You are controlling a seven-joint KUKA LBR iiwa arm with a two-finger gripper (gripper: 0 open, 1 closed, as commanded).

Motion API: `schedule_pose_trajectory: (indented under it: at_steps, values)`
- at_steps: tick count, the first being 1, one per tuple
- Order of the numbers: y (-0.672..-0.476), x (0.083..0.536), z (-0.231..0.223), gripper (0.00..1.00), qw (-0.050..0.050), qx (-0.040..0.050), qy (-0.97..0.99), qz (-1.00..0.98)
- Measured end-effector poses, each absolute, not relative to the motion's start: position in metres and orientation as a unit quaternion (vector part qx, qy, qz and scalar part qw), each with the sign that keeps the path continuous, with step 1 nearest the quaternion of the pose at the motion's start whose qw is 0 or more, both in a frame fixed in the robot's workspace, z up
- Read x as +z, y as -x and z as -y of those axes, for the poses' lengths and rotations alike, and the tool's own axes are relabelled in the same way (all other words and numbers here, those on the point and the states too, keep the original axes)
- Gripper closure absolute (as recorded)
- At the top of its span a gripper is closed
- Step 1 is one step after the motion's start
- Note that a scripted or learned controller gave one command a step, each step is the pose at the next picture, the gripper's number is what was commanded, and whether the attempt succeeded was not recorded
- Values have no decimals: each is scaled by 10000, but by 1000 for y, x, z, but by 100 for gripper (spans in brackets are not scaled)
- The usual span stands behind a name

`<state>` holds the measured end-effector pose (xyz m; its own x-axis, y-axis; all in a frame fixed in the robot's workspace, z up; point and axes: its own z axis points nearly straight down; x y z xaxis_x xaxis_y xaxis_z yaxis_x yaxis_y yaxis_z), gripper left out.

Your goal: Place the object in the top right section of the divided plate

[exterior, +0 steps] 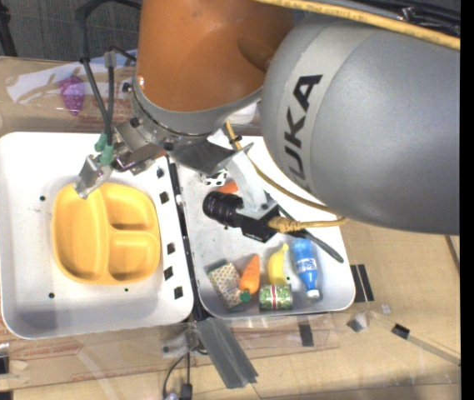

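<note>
Gripper [91, 173] hovers at the upper left rim of the yellow moulded-plastic divided plate [107, 232]; whether it is apart or together, cannot tell, and nothing readable is held there.

Near edge, right white shallow bin [341, 294]: patterned brown block [224, 277], orange toy carrot [251, 273], green-labelled tin can [276, 298], yellow toy banana [277, 265], blue plastic bottle [306, 269]. Which one is the task's object is unclear.

Left white shallow bin [20, 307] holds the plate, its three sections bare.

Judgement: placing step not done. Next move calls for an object secured, then release over the top right section.

Far off, purple item [72, 94] on the surface.
</note>
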<state>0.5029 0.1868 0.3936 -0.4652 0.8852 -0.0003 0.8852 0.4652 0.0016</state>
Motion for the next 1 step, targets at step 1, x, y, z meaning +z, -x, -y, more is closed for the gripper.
schedule_pose_trajectory:
  at_steps: [1]
  values:
    - [-502,403,-190,100,-2,-4,-5114,-8593]
